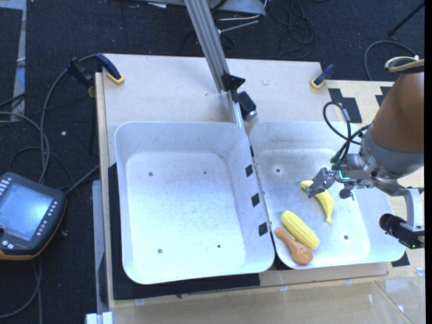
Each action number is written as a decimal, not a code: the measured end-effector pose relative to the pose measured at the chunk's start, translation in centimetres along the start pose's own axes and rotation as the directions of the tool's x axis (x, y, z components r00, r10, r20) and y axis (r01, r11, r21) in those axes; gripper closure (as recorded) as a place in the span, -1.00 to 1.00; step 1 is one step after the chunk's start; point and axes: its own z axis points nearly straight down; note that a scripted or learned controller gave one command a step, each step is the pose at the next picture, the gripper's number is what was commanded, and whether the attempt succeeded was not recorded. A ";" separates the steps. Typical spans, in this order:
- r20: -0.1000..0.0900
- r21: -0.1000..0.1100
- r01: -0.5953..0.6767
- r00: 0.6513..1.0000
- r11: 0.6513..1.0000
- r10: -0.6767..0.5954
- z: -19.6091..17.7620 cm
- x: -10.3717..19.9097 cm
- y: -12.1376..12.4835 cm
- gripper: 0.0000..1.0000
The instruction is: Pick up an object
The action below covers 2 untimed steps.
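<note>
While the tool point(316, 187) sits at the banana's point(325, 200) upper end in the right bin point(358, 248), its grip state can't be told. Curved fruit may roll away. Corn point(300, 229) lies near.

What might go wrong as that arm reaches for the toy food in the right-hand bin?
The gripper sits at one end of the banana, not its middle, so the curved toy could swing or slip out on lifting. The corn and the orange piece touch each other just below, so a drop or a low sweep could knock them. All three lie in the right bin near the divider, leaving little room on that side.
</note>
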 end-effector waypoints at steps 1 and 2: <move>0.000 0.000 0.000 1.000 1.000 0.000 0.0 0.0 0.0 -1.00; 0.000 0.003 0.000 1.000 1.000 0.000 4.3 -0.3 0.4 -1.00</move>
